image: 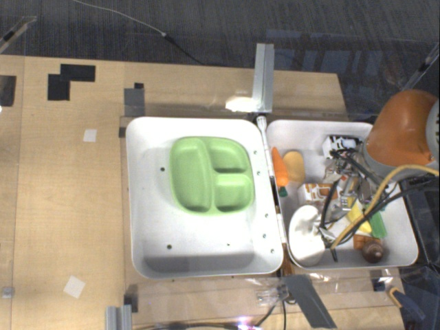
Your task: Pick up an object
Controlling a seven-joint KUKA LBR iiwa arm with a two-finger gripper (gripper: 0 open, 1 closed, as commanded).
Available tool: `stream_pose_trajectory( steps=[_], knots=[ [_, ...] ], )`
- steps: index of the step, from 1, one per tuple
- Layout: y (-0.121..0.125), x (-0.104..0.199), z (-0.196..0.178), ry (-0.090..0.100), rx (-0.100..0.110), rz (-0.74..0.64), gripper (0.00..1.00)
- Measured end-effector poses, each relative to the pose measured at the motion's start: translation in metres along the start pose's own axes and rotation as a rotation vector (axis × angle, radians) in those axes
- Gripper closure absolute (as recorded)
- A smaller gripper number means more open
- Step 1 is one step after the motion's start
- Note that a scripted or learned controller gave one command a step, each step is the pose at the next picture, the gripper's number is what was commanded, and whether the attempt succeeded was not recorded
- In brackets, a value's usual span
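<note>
The right bin (344,126) holds a pile of small objects. An orange carrot-like piece (278,168) lies by its left wall, next to a tan rounded object (294,165). A white cup (305,231) sits at the front left. A yellow piece (355,215), a green piece (377,225) and a brown object (372,249) lie at the front right. My gripper (336,208) hangs low over the middle of this bin, between the white cup and the yellow piece. Cables and dark gripper parts hide what is below it.
The left bin (148,246) holds a green divided plate (210,174) near its centre. A metal post (263,78) stands behind the wall between the bins. The arm's orange band (402,129) looms over the right bin's back right corner.
</note>
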State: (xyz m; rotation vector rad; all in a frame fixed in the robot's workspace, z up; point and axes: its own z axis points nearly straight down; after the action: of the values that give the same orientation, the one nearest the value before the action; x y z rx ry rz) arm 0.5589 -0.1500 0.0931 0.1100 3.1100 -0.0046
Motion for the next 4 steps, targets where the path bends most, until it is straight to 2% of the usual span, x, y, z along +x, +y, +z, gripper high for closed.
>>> stream_pose_trajectory(
  steps=[1, 2, 3, 4],
  knots=[
    [0.066, -0.006, 0.0, -0.002, 0.002, -0.089, 0.0],
    [0.058, 0.022, -0.005, -0.028, 0.003, 0.063, 0.0],
    [0.046, 0.041, -0.006, -0.033, 0.006, 0.417, 0.0],
    [0.041, -0.097, 0.005, 0.019, 0.001, 0.273, 0.0]
  ],
)
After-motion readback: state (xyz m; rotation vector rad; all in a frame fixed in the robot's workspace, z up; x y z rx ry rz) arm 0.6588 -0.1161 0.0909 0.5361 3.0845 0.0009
